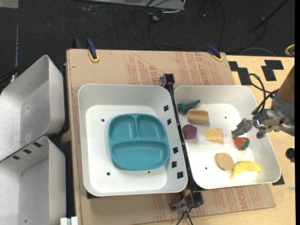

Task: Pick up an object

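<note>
Dark carpet strewn with cables surrounds the brown cardboard-topped bench, which carries two shallow white bins side by side. From my screen, the small red object with a green patch lies near the right wall of the right-hand white bin, about halfway along it. Directly above it hangs the two-finger gripper — its dark fingers stand apart, and I see nothing between them; they look close over the red piece, though I cannot tell whether they touch it.

Outward from there: a yellow banana-shaped toy sits toward the bin's near right corner, a tan oval piece just beside it. A yellow cheese-like wedge rests mid-bin, a purple lump against the left wall, and a tan bread-like block plus a teal curved piece toward the far left corner.

In the left-hand white bin lies a teal three-compartment plastic tray — roughly centred.
</note>
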You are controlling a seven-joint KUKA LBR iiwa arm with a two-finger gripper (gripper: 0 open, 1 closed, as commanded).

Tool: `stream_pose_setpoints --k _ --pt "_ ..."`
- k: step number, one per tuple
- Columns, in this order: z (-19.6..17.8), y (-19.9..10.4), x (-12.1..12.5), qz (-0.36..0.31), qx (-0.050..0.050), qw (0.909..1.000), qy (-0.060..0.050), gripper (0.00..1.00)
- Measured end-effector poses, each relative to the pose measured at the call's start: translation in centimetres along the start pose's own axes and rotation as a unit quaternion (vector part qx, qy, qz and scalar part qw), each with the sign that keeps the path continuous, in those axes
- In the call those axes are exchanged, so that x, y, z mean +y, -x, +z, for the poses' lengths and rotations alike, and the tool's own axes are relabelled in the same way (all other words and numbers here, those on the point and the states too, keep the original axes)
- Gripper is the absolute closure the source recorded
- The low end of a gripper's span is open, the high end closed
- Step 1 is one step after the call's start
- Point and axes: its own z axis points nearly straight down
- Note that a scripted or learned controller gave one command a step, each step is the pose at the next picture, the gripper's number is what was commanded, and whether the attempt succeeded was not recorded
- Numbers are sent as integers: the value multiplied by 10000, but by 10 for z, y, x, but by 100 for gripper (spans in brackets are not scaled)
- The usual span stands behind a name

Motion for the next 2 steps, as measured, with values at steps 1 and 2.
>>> stream_pose_setpoints --k 1,2 --pt "-6 0 3 -18 -15 10000 59 0" --pt "40 -5 10 -16 -8 10000 40 0"
